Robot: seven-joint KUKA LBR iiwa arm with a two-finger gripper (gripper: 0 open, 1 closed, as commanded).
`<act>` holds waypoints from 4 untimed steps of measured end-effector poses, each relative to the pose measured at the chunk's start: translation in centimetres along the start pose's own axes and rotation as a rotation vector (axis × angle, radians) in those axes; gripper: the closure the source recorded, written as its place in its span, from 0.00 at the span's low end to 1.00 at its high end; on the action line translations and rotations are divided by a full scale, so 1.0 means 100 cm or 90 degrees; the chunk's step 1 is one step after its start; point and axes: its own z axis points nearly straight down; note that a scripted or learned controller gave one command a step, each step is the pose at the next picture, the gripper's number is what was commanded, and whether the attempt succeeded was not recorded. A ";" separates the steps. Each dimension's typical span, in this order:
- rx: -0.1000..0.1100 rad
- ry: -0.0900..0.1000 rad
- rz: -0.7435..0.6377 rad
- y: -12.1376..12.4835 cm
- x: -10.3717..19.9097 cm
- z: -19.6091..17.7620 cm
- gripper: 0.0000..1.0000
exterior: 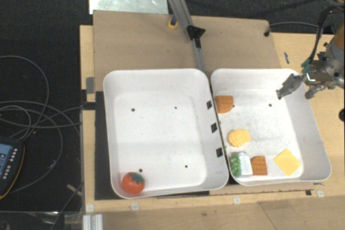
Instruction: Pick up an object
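Across two bins (161,79): six items (one perhaps a tomato (132,183)); tool (299,89) spread wide.

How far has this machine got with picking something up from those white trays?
Nothing looks picked up yet. The gripper hangs over the upper right edge of the right-hand shallow white bin, with nothing between its jaws. The toy foods lie untouched: an orange square piece, a round yellow piece, a flat yellow square and, in the left-hand white bin, a red tomato. Descending and gripping remain.
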 end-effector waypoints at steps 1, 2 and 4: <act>-0.003 -0.001 0.000 0.001 0.000 -0.002 0.00; 0.000 0.000 0.001 0.005 0.003 0.041 0.00; 0.000 0.000 0.003 0.002 -0.006 0.147 0.00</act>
